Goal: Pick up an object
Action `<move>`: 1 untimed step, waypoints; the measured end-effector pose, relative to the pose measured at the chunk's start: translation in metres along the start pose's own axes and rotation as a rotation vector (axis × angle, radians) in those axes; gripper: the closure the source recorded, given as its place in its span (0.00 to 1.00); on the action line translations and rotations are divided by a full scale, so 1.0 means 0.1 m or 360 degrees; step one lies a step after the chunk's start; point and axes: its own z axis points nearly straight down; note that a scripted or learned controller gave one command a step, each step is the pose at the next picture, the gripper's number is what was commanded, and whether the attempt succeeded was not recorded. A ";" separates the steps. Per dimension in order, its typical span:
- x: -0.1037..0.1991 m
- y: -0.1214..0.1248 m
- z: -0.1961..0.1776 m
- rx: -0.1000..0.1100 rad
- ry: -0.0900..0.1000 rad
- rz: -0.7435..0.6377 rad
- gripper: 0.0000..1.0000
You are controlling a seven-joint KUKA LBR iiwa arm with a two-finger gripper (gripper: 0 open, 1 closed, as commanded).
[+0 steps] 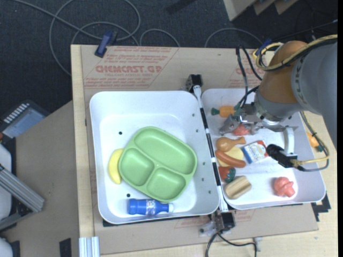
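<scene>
Risk comes first from crowding: the gripper [242, 123] is low in the right bin [316, 189], among several small toys that lie close together, so the jaws may push one aside or close on two at once, and a rounded, smooth piece could slip out when the arm lifts. The jaws point toward a small red piece [242, 129] just beside them, but the wrist covers much of this spot, and I cannot tell how far the jaws are open or if they have anything between them. This red piece seems to be the likely target; it is small, partly hidden, and its shape is not clear. Just below it lie an orange pear-like toy [230, 142], a hot dog [231, 157] and a blue and white packet [253, 152], all touching or nearly touching. Farther from the gripper are a bread roll [238, 187], a pink toy [283, 186] and a small carrot [224, 111] near the bin's far wall. The black cable [284, 158] crossing the bin could also catch on a toy. The left bin [102, 122] holds a green tray [157, 163], a banana [114, 166] and a blue can [147, 207], all well apart from the gripper.
</scene>
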 end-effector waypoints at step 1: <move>-0.01 0.01 -0.11 -0.0004 -0.0002 0.0002 1.00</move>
